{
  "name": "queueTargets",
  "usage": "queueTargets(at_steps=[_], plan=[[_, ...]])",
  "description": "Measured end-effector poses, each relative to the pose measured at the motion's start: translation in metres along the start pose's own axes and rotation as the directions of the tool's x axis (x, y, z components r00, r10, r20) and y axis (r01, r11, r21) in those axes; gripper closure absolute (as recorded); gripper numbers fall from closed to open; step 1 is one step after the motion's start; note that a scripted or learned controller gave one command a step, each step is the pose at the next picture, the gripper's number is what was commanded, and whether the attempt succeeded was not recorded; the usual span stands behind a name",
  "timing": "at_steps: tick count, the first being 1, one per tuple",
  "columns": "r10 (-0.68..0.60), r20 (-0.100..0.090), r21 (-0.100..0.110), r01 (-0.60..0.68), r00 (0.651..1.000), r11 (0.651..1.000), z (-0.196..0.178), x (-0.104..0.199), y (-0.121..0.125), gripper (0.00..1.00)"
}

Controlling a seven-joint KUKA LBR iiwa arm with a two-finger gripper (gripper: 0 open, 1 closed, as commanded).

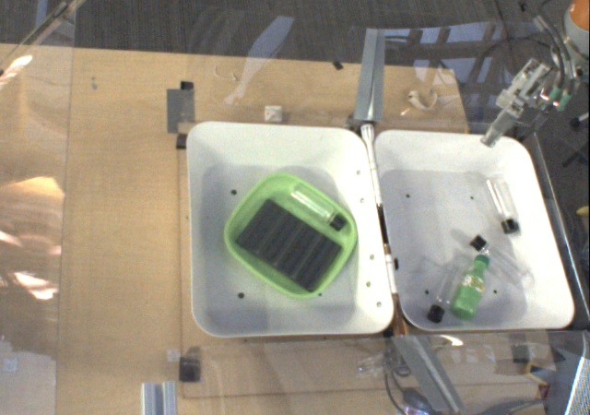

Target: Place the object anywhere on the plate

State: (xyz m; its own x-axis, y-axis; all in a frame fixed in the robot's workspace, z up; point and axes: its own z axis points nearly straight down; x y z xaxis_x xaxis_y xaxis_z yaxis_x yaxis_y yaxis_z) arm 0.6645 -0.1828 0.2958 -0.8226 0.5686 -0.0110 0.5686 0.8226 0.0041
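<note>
A green plate (241,210) sits tilted in the left bin (207,219). On it lie a dark ridged rectangular piece (288,240) and a clear vial with a black cap (321,206) near its far right rim. My gripper (502,120) hangs over the far right corner of the right bin (544,219), well away from the plate, with nothing visibly in it. Its tip points down and to the left, just above the bin's back edge.
The right bin holds a clear vial with a black cap (502,204), a green bottle (470,286), a clear bottle with a black cap (442,298) and a small black cap (477,243). A metal bar (371,81) runs back from between the bins.
</note>
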Motion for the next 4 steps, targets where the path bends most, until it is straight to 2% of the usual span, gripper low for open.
queueTargets(at_steps=[1,2,3,4], plan=[[0.002,-0.003,0.001,-0.002,1.0,1.0,0.024,-0.009,-0.021,0.0],[0.0,0.005,-0.003,0.0,1.0,1.0,0.011,-0.011,-0.018,1.0],[-0.043,-0.004,-0.001,0.043,0.999,0.999,0.078,0.017,0.015,1.0],[-0.046,0.006,-0.005,0.046,0.999,0.999,0.065,0.016,0.018,1.0]])
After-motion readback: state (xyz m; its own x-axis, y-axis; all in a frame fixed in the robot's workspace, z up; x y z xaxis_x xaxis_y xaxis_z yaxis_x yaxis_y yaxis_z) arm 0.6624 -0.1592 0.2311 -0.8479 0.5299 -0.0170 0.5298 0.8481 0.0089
